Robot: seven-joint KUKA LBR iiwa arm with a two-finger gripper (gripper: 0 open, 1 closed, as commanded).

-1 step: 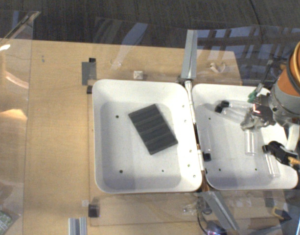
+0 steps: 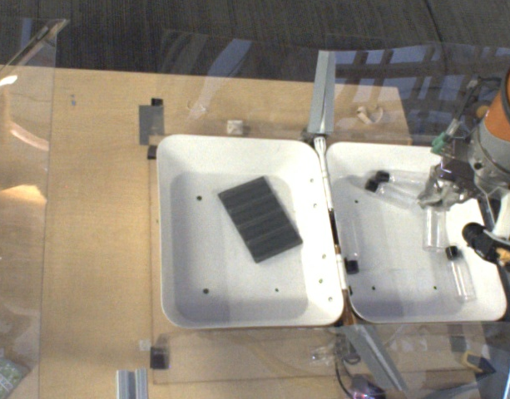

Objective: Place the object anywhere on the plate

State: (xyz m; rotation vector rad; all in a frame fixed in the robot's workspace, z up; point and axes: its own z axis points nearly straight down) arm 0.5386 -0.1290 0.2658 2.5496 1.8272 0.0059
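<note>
So we're at the pick-up stage here, nothing's made it over to the plate yet. The dark grey ribbed rectangular plate (image 2: 260, 219) sits tilted in the left white plastic bin (image 2: 175, 306) with nothing on it. The stuff to grab is all in the right white plastic bin (image 2: 367, 306): a clear plastic tube with a black cap (image 2: 394, 187) up near the back, and another clear capped tube (image 2: 459, 274) lying toward the right wall. The grey two-finger gripper (image 2: 444, 191) hangs over the back right of that bin, seemingly right at the uncapped end of the first tube, though I can't make out if it's actually touching it. How far its jaws stand apart, I honestly can't tell from this angle, and I don't see anything clearly pinched in there. My guess for the next move: get a solid hold on one tube, lift it over the divider between the bins, then swing left and set it down on that ribbed plate.
</note>
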